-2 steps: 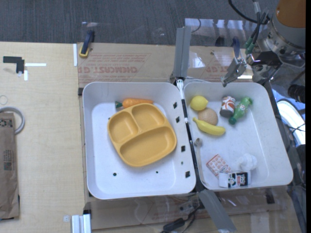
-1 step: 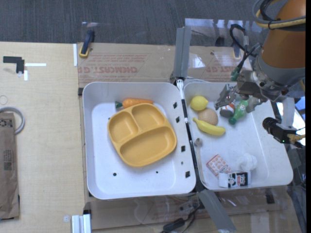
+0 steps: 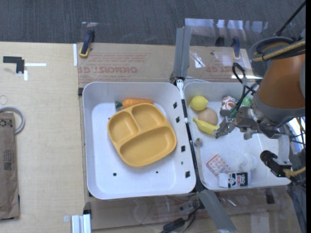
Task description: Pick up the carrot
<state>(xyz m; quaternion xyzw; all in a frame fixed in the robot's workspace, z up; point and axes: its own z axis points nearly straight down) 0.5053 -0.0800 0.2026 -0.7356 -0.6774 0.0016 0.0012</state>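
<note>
The carrot [image 3: 137, 102] lies in the left bin [image 3: 97, 144], toward that bin's twelve o'clock edge, resting lengthwise just beyond the far rim of a yellow divided plate [image 3: 142, 135] and touching or nearly touching it; its green end points to nine o'clock. The plate sits tilted in the middle of the left bin. The arm [image 3: 284, 89] reaches in from three o'clock over the right bin [image 3: 272, 181], well apart from the carrot. Its pincer [image 3: 225, 129] hangs low above the right bin, at about nine o'clock from the orange band, with its dark tips close to a banana [image 3: 206, 125]; whether the tips are spread or closed I cannot tell, and nothing is visibly between them. Near the pincer lie a lemon [image 3: 198, 103] at eleven o'clock, a tan round fruit [image 3: 208, 115] just beside the banana, and a small red-and-white can [image 3: 228, 103]. Toward the right bin's six o'clock edge lie a patterned red card [image 3: 218, 164] and a small black-and-white box [image 3: 234, 179].
</note>
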